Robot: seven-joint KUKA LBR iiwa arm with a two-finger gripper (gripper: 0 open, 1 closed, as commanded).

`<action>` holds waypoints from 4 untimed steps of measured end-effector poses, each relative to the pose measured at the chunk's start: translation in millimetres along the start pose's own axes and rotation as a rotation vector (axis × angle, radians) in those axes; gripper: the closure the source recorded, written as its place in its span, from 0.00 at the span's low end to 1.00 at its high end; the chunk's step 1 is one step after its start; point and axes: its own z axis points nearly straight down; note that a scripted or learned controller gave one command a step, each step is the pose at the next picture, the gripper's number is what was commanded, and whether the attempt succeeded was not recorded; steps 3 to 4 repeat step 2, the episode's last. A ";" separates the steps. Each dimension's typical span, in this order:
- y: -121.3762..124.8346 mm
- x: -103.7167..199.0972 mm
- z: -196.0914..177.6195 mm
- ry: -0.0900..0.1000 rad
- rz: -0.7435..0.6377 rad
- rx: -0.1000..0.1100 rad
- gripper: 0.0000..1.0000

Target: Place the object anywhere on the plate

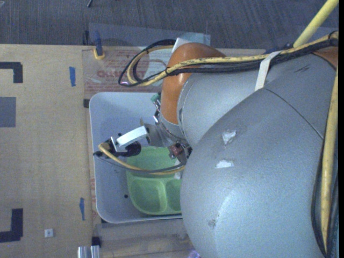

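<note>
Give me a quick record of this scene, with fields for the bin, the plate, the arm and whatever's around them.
bin: white bin, shallow, holding the plate
plate: green plate, divided into compartments, lying in the bin's near end, its right part covered by the arm
arm: grey arm with an orange band, reaching in from the right, wrist above the plate's far edge
surroundings: wooden board left of the bin, marked with blue tape

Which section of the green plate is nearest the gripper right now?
The wide far section, right by the gripper. The two smaller sections lie nearer the camera, toward the bin's front wall.
</note>
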 end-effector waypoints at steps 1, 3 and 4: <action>0.8 0.3 -9.3 -0.001 0.002 0.001 1.00; 4.3 -22.5 86.2 0.021 -0.245 -0.002 1.00; 4.3 -22.5 86.2 0.021 -0.245 -0.002 1.00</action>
